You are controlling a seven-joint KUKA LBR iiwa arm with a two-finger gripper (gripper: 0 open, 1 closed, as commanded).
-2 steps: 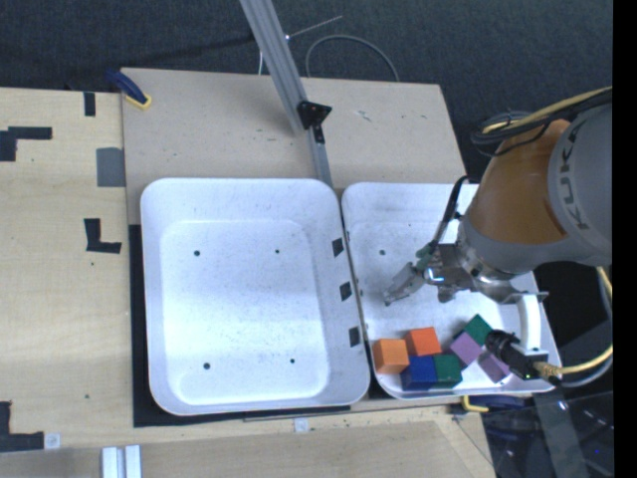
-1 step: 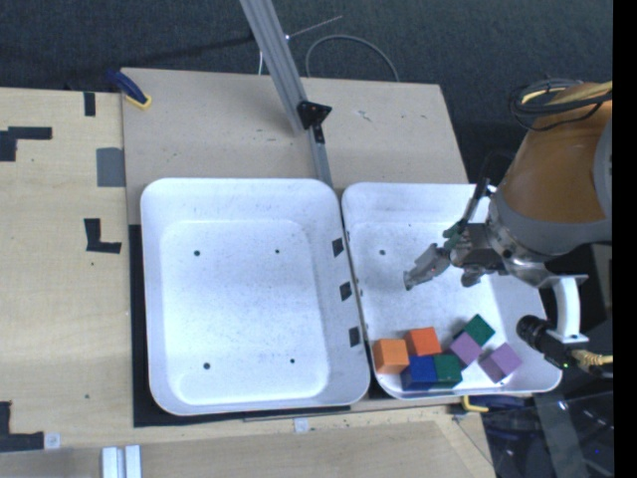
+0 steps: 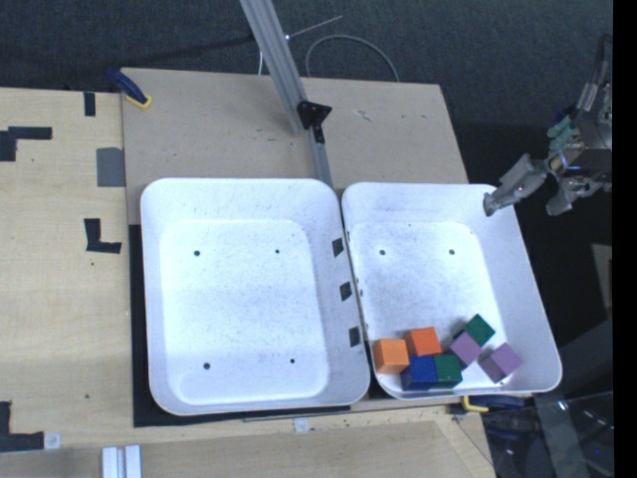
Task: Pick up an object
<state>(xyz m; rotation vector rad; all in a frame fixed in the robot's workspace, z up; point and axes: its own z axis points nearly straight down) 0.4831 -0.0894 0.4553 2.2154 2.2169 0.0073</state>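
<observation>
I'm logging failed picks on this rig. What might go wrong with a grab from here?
The blocks, such as the orange block and blue block, sit packed together against the right bin's near wall, so fingers may find no gap. The gripper is at the bin's far corner and might clip the rim descending.

A pale wooden bench top (image 3: 249, 127) fills most of the scene, marked with strips of black tape (image 3: 95, 235) and one grey patch (image 3: 109, 165) on its left side. Beyond its far edge lies dark blue-grey carpet (image 3: 448, 18), with a thin loop of wire (image 3: 348, 53) resting on it. A slanted metal pole (image 3: 274, 43) crosses over the bench's far edge. A yellow-and-blue clamp (image 3: 130, 88) grips the bench's far left corner. Light falls evenly.
</observation>
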